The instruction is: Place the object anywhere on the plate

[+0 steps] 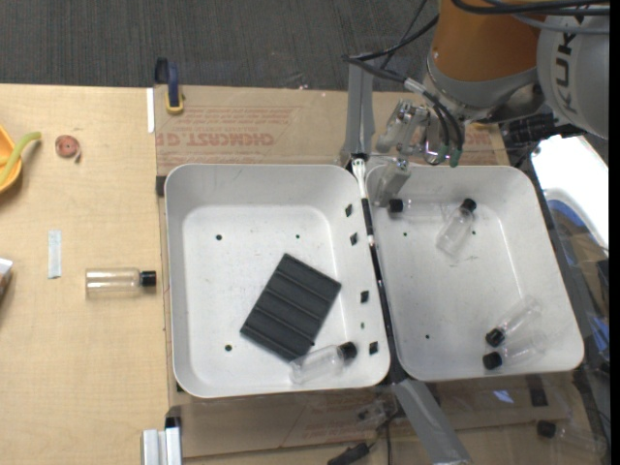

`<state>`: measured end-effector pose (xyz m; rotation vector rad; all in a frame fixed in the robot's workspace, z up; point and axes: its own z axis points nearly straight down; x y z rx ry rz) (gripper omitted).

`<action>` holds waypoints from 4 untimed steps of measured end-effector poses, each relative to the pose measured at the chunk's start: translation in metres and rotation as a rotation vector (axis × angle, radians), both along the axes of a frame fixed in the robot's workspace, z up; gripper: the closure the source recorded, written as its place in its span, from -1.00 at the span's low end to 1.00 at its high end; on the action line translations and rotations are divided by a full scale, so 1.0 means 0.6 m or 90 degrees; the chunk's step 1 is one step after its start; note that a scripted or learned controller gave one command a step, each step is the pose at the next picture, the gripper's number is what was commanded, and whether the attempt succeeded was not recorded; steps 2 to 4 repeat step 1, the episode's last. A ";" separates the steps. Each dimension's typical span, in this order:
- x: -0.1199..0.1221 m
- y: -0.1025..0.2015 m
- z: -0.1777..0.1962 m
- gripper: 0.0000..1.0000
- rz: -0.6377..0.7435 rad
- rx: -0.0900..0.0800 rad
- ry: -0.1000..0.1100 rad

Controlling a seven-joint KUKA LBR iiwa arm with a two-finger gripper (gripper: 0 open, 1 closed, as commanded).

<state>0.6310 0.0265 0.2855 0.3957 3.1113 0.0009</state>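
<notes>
- Clear plastic bottles with black caps are the loose objects we see, and the dark ribbed plate [292, 306], a flat rectangular slab with grooves along its length, lies tilted on the floor of the left bin [194, 260].
- One bottle [323, 360] rests just beside the plate's lower corner, at the left bin's near rim; it is not on the plate.
- Across the divider from the plate, in the right bin [542, 289], we count one bottle [454, 227] near the far wall and two more bottles [511, 332] close together at the near right corner.
- Another clear bottle [118, 279] lies on the wooden bench [77, 376], well to the plate's left.
- Both bins are shallow, smooth white plastic with rounded corners.
- The gripper [402, 168] hangs over the right bin's far left corner, well apart from the plate and nearest the far-wall bottle; we cannot tell how wide it stands, and we see nothing in it.
</notes>
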 end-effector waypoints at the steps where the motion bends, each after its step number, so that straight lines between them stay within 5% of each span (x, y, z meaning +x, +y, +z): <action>1: 0.024 -0.030 0.161 -1.00 0.126 0.000 0.000; 4: 0.024 -0.030 0.161 -1.00 0.126 0.000 0.000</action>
